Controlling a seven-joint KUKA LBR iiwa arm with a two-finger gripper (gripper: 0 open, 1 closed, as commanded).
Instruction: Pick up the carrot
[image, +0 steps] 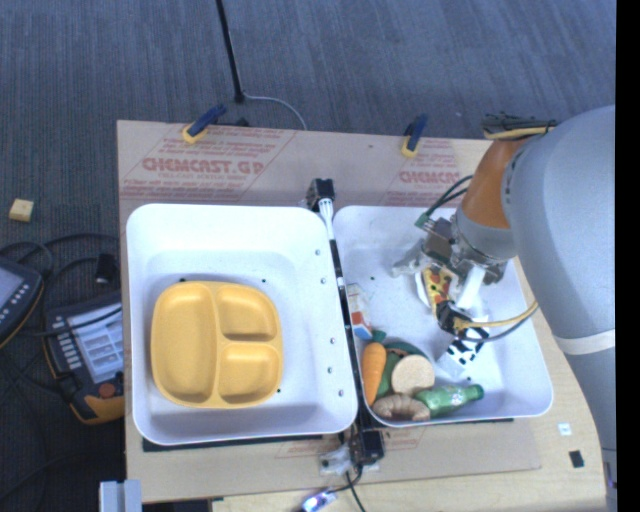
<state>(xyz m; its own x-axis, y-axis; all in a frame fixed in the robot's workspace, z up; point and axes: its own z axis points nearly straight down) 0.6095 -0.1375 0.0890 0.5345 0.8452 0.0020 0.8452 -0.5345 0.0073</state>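
1. Grey carpet surrounds the table (290, 150), which is topped with a brown printed board; two white bins sit side by side on it, touching along their inner walls.
2. I see a yellow divided plate (215, 342) lying flat in the left bin (140, 300).
3. I find the carrot (373, 370) in the right bin (525, 395), lying against the left wall near the front corner, its tip pointing toward the front rim.
4. Just beside the carrot is a round tan slice (412, 375); a lumpy brown piece (398, 406) and a green bottle (450, 397) lie along the front wall; a black-and-white checkered item (462, 350) sits near the bottle.
5. My arm (580, 230) reaches in from the right, its orange band (488, 195) above the bin's back half; the jaws hang over the middle of the right bin, well apart from the carrot; I cannot tell whether they are apart or together.
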